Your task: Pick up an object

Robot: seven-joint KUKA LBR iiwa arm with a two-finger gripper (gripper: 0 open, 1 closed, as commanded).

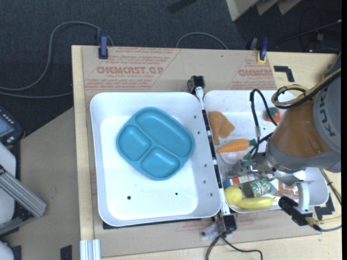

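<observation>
Two shallow white plastic bins sit side by side on the pale wooden tabletop point(81, 145), which has a sheet of brown printed cardboard point(162, 69) under their far edges. The left bin point(108, 188) carries a blue three-compartment plastic plate point(155, 143), lying flat and turned at a slant near the bin's middle.

The right bin point(233, 99) is crowded. Along its left wall, toward the far end, lies a tan bread-shaped piece point(219, 125); just nearer than that is an orange plastic carrot point(234, 145), lying crosswise. At the near left corner rests a yellow plastic banana point(245, 200), curved along the bin's near wall, and touching its far side is a small green-and-white labelled container point(259, 188) tipped on its side. A small red-orange item point(272, 114) shows at the far side, partly hidden by a black cable.

The grey arm with its orange band point(295, 131) reaches in from the right and comes down over the middle of the right bin. The gripper point(250, 167) sits low among the objects, between the carrot and the banana; I cannot tell whether it is spread or closed, or whether it holds anything.
</observation>
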